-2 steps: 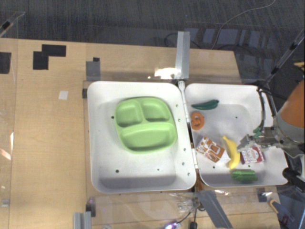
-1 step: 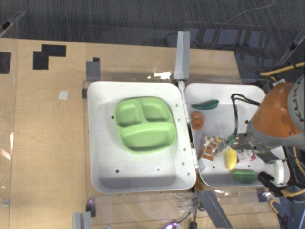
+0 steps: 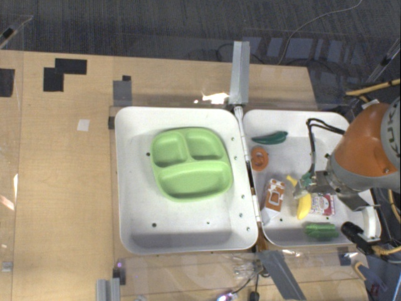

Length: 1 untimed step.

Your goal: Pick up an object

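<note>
Hanging low over the right-hand shallow white plastic bin [image 3: 294,234], my gripper [image 3: 308,187] sits just above a yellow banana-shaped toy [image 3: 303,206], and whether my fingers are spread or closed I cannot tell, since the wrist hides them; nothing is visibly held between them. Nearest the front rim of this bin lies a dark green oblong object [image 3: 321,231], with the yellow toy just behind it and a flat red-and-white packet [image 3: 324,204] touching that toy on the side toward my arm. On the other side, a small brown-and-white printed carton [image 3: 273,194] lies flat, near the divider between the bins. Further back, a little orange round thing [image 3: 259,158] rests close to that divider (its exact shape is too small to make out), and beyond it a dark green curved pepper-like piece [image 3: 270,138] lies near the far wall. My grey arm with its orange band [image 3: 366,149] comes in over the bin's right edge. Beside all this, the left white bin [image 3: 135,187] holds a light green three-compartment plastic tray [image 3: 191,163], lying flat around its middle.
</note>
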{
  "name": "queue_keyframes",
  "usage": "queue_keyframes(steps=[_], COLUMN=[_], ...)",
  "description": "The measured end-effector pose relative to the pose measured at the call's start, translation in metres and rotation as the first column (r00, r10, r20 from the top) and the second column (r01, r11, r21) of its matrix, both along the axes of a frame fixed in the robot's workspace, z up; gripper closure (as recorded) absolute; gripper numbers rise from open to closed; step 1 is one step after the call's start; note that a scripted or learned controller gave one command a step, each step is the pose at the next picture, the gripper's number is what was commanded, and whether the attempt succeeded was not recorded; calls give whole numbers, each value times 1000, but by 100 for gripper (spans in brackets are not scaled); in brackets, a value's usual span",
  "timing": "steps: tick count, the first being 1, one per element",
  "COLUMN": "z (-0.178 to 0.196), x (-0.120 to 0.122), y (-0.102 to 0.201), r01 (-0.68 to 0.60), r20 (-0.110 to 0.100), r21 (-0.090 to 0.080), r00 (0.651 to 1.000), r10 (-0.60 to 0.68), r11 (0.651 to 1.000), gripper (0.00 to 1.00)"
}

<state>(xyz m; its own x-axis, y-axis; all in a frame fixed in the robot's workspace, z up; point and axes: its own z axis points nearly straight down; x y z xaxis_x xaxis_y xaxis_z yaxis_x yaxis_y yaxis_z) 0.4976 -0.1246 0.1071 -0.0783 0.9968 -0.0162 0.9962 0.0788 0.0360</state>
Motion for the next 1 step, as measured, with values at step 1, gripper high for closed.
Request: queue_keyframes(steps=[1], z=[131], x=[16], y=[71], r01=[113], r20=[-33], r21=[14], r00=[993], r10=[-113], r11=[993], gripper=[100])
